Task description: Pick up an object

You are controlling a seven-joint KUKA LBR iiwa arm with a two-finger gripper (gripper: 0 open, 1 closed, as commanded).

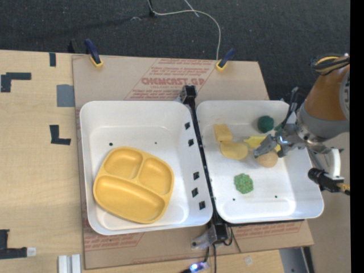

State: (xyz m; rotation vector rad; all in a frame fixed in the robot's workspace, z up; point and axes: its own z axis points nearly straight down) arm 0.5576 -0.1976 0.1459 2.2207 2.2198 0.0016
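We see gripper (272,147) at right bin's (296,209) right edge, directly over tan potato-like piece (267,160); finger state unclear.

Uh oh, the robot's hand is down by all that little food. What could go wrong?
Two things might go wrong. The gripper is down in a tight cluster in the right bin: a tan round piece, a yellow piece and a pale yellow piece. It could grab two at once or push one aside. The tan round piece looks rounded, so it might slip or roll away.
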